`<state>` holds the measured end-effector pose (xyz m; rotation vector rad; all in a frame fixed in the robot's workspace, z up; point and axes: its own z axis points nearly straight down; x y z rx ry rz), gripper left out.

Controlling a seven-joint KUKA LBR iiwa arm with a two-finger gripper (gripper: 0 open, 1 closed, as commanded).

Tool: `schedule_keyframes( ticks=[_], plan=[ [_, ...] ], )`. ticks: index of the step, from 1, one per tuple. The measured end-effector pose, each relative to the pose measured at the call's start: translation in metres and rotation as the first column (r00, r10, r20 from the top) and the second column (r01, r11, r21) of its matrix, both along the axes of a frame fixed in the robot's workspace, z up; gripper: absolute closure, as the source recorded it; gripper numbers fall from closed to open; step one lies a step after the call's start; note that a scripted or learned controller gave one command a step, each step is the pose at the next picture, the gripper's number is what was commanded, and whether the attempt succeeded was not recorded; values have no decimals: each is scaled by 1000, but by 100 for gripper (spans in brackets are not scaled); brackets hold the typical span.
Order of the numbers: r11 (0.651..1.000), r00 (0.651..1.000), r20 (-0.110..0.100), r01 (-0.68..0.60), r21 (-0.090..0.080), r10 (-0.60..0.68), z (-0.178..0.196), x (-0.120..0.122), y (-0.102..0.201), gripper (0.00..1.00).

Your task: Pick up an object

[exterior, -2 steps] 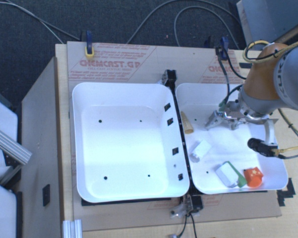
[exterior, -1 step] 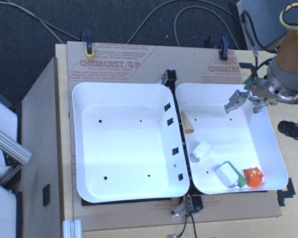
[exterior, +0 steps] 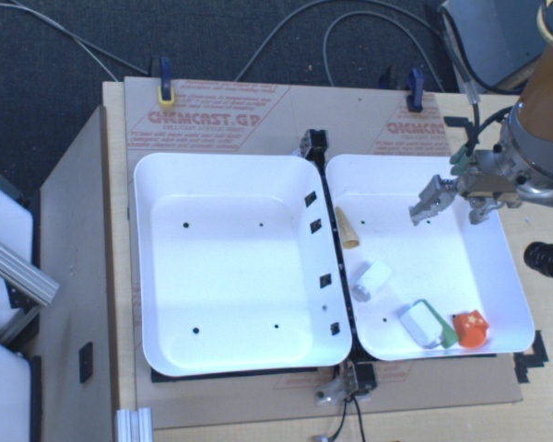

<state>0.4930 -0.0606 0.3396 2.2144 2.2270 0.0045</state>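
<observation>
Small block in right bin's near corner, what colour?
Orange, seen in the camera view, beside a white and green item.

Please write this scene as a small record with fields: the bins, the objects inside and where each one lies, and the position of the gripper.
bins: two white bins side by side, left bin and right bin
tan stick: right bin, near its left wall
small white piece: right bin, middle
white and green object: right bin, near the front edge
orange object: right bin, front right corner, beside the white and green object
gripper: above the right bin's back right part, holding nothing
</observation>
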Motion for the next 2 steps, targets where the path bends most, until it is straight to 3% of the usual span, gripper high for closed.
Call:
schedule_keyframes(
  ticks=[1,2],
  plan=[
    [1000,1000,19,1,-1,-1,175,-14,22,0],
    [1000,1000,-6,-2,0,2,148,-14,87,0]
  ],
)
